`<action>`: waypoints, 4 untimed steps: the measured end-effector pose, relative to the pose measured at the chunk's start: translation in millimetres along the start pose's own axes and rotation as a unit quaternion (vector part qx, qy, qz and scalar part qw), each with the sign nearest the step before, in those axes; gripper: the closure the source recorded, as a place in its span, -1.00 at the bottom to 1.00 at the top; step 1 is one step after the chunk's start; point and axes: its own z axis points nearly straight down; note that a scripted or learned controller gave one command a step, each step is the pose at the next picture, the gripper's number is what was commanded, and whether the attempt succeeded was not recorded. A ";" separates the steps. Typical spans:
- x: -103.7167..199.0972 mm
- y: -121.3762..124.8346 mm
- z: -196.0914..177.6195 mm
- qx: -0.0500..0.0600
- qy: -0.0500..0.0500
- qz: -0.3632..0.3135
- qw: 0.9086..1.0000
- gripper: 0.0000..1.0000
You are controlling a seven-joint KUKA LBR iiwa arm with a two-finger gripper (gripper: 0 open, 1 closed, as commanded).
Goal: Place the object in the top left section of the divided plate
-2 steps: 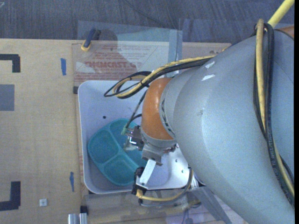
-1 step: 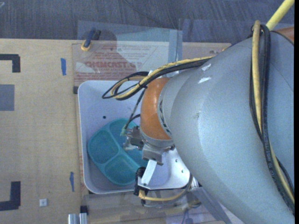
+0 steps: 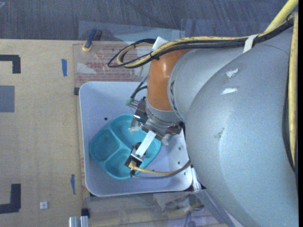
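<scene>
The gripper (image 3: 137, 124) hangs over the plate (image 3: 105, 148) lying just beneath it; open, closed or carrying the object, one cannot tell. It should centre above the top-left section before releasing.

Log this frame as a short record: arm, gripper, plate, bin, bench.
arm: grey KUKA arm, orange band, reaching in from the right
gripper: gripper, above the plate's right side
plate: teal divided plate, lying in the bin, right part hidden by the arm
bin: white bin, shallow
bench: bench, blue tape marks left of the bin
</scene>
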 end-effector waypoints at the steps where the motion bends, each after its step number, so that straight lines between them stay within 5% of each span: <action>1: 34.5 -24.0 86.5 -0.003 0.001 0.347 0.938 -1.00; 2: 64.5 13.9 28.3 0.002 0.001 0.341 0.940 -1.00; 3: 69.8 78.9 -13.5 0.004 -0.003 0.383 0.924 -1.00; 4: 56.1 -6.1 84.0 0.001 0.005 0.422 0.906 -1.00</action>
